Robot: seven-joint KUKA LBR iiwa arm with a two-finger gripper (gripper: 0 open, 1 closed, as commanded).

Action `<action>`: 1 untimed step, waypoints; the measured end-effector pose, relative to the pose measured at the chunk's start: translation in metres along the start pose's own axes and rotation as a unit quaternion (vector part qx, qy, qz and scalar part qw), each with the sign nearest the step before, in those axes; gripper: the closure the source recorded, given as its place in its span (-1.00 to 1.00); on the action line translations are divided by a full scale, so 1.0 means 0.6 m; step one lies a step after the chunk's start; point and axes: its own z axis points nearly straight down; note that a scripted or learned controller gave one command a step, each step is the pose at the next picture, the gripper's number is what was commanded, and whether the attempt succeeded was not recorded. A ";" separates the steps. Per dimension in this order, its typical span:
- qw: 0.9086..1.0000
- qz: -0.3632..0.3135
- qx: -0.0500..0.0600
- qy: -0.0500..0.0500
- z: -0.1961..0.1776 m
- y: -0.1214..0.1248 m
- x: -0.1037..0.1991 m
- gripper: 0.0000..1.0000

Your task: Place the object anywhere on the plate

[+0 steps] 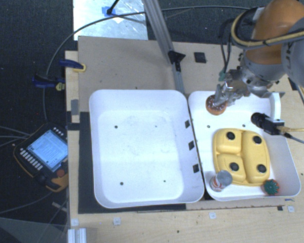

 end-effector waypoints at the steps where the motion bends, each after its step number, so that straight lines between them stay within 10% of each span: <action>1: 1.000 0.000 0.000 0.000 -0.011 -0.031 0.080 1.00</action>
